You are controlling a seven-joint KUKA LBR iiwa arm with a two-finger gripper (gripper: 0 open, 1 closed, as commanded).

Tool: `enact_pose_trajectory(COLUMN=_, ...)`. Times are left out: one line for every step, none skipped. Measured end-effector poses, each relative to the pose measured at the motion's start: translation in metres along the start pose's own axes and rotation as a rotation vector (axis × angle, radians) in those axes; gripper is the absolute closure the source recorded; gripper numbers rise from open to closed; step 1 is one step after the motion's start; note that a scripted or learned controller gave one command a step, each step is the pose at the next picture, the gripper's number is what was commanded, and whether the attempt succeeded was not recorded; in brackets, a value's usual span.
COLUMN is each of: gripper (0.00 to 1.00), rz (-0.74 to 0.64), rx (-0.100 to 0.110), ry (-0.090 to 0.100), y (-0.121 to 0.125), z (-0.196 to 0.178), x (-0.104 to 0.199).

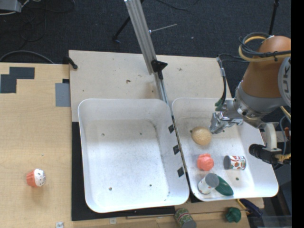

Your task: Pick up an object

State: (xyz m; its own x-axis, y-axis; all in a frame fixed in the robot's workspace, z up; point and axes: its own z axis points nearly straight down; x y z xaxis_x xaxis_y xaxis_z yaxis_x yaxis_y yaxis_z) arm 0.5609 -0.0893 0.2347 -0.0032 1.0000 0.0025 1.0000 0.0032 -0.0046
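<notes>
In the right bin [256, 186] lie a tan, potato-like lump [201, 136], a red-orange ball [205, 162], a small printed can [235, 162] on its side and a green object with a white cup [214, 184] near the front rim. My gripper [217, 125] hangs over the right bin just right of and slightly above the tan lump. Nothing shows between its fingers, and their opening is too small to make out.
The left bin [95, 127] sits beside the right one, split from it by a metal rail [161, 89]. A small red-and-white object [36, 178] lies on the wooden bench at left. Two dark green items [232, 214] rest below the right bin's front edge.
</notes>
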Motion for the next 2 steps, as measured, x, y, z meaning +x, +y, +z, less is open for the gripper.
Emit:
enact_pose_trajectory(gripper=1.0, rz=-0.002, rx=-0.001, ry=0.0, y=-0.006, z=-0.009, x=0.054)
enact_pose_trajectory(gripper=1.0, rz=0.0, rx=-0.001, ry=-0.002, y=-0.014, z=-0.015, x=0.109)
